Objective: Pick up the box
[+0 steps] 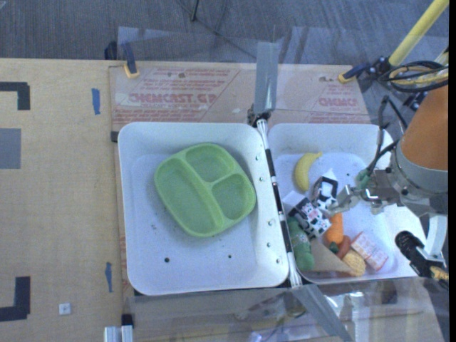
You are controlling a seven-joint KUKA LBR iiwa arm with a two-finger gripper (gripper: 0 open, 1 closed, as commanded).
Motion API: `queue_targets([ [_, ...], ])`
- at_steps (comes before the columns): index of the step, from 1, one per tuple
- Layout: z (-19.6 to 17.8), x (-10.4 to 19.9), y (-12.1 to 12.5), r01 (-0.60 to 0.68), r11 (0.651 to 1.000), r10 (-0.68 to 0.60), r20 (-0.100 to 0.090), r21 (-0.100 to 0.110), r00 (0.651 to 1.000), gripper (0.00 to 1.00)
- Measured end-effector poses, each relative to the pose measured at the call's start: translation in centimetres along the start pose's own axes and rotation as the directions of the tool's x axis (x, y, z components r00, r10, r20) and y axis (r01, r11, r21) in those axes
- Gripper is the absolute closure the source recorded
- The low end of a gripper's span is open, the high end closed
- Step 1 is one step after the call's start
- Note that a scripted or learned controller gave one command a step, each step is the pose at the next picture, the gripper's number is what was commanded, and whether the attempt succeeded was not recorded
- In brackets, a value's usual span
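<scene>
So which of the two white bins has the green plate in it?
The left bin: the green three-compartment plate lies in it alone. The right bin holds the banana, the small box and other toys.

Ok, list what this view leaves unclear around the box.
- Tool: blurred, too small to tell whether it grips anything.
- Box: label too small to read.
- Toys piled in right bin: overlapping, hard to separate.
- Arm: cut by right edge.
</scene>
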State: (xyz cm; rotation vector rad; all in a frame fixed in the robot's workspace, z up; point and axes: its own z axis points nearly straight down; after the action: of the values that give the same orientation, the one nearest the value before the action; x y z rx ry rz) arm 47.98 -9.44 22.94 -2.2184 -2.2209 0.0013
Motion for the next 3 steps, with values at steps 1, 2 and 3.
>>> queue_targets([
  [1,12.3,-5.4,0.5,0.153,0.988,-0.153,0.002,-0.004,0.988,0.0],
  [2,0.0,-13.0,0.0,0.072,0.997,-0.072,0.003,-0.005,0.997,0.0],
  [3,13.3,-12.4,0.5,0.15,0.989,-0.15,-0.003,-0.007,0.989,0.0],
])
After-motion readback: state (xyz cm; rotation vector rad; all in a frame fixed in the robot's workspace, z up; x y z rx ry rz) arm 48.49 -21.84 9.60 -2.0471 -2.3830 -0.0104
